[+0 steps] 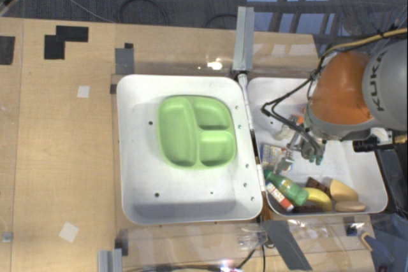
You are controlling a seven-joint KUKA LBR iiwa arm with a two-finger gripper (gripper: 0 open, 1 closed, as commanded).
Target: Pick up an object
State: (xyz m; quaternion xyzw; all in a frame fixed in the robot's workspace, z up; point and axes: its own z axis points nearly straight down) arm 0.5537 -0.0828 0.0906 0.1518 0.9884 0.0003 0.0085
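A green divided plate (194, 131) lies in the left white bin (137, 200). In the right bin (376, 191) lie a green bottle with a red cap (287, 188), a yellow banana (317, 198), a tan wedge-shaped piece (344, 190) and a small printed packet (274, 153). My gripper (305, 151) hangs low over the middle of the right bin, just above and to the right of the packet and above the bottle. The orange band of the arm (341, 92) covers the bin's far part.
A grey post (243, 38) stands at the back between the two bins. Black cables (280, 113) loop beside the wrist. The wooden bench (57, 156) stretches to the left, with black markers at its far left corner.
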